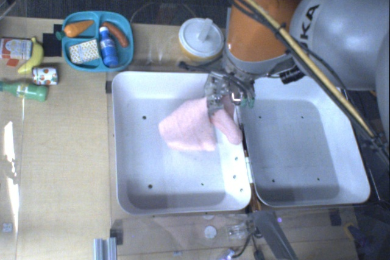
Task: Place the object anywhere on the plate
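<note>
Camera view: the grey arm, lettered "KA", reaches over the left bin. A pink cloth lies at that bin's far right. The gripper pinches the cloth's right edge between closed fingers.

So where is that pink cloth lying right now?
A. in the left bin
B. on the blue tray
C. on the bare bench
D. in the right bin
A: the pink cloth lies on the floor of the left bin, toward its right wall, under the gripper.
</note>
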Robot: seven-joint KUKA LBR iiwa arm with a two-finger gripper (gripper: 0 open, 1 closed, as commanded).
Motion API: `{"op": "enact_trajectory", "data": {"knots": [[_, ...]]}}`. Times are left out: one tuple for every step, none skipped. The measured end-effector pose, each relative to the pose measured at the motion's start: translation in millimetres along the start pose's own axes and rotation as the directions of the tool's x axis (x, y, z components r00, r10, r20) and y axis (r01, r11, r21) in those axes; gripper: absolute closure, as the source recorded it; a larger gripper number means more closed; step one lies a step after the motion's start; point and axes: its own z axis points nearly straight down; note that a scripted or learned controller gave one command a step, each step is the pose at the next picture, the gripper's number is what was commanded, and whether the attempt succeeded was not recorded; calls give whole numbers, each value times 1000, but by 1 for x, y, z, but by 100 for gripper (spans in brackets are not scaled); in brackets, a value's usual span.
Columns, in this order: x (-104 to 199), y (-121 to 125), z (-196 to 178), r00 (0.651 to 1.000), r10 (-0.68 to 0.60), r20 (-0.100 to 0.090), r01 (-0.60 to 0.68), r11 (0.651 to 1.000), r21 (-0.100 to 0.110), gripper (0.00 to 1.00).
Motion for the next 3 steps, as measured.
{"op": "enact_trajectory", "data": {"knots": [[17, 56, -5, 1000, 0, -1, 0, 1000, 0, 100], [18, 103, -13, 1000, -1, 2, 1, 1000, -1, 100], [18, 103, -13, 1000, -1, 3, 1, 1000, -1, 0]]}}
